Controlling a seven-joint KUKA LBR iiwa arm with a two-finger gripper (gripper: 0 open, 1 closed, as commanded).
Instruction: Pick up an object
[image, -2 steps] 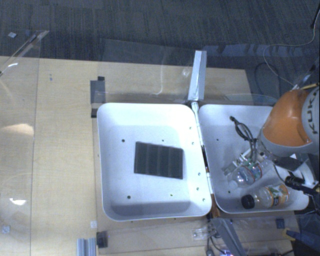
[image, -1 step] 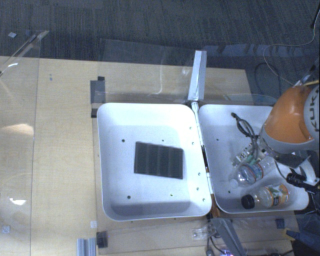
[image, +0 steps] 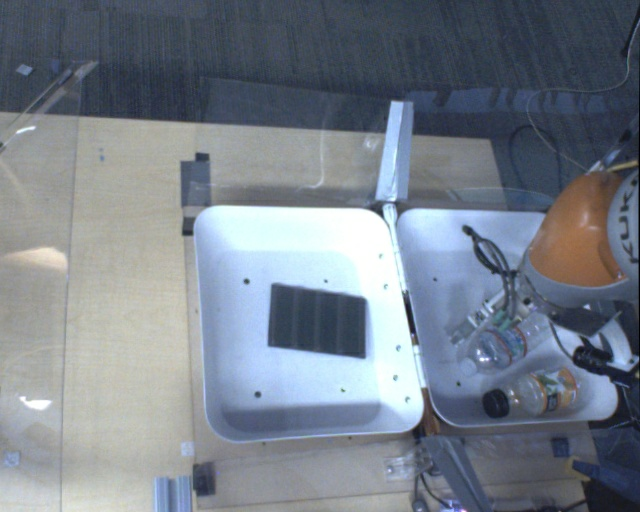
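Nearest the lens, the arm's orange band (image: 580, 235) looms over the right bin (image: 440, 250), the gripper (image: 492, 322) low among two plastic bottles (image: 500, 345), its grasp impossible to judge, so nothing looks lifted yet.

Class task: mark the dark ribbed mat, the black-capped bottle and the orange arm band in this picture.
Mat (image: 317, 320), camera view: middle of its ribbed top.
Bottle (image: 535, 393), camera view: its clear body.
Band (image: 578, 232), camera view: middle of the orange surface.
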